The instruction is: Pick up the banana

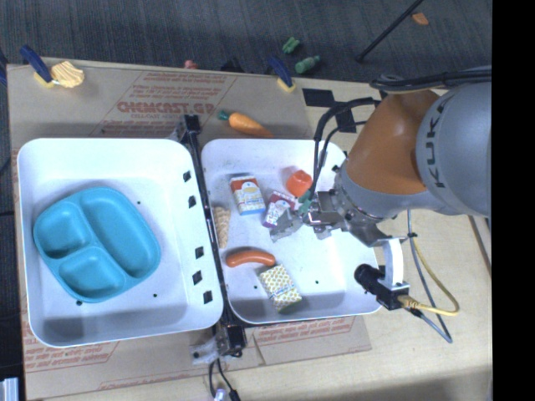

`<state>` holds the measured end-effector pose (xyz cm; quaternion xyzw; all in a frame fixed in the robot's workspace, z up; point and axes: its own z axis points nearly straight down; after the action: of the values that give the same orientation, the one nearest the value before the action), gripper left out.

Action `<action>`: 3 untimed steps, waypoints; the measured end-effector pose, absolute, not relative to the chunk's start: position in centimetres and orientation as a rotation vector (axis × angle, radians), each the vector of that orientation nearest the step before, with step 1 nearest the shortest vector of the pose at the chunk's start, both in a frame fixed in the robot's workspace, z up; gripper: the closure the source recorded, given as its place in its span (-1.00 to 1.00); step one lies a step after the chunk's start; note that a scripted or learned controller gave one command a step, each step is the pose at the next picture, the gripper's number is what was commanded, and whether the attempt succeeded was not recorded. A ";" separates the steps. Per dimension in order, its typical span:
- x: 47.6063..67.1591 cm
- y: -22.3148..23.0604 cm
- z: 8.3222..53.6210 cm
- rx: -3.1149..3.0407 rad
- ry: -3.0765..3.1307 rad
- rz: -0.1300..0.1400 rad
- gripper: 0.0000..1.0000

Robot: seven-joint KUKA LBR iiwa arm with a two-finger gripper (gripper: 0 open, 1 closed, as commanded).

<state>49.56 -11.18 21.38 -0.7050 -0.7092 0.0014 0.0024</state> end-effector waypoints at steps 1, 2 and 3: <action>47.6 -3.8 19.1 -1.974 -2.438 0.004 -1.00; 51.3 5.0 20.5 -2.074 -2.356 0.004 -1.00; 47.9 -2.6 30.4 -1.889 -2.510 0.002 -1.00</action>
<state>47.87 -2.57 30.45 -0.6013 -0.7990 0.0007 0.0000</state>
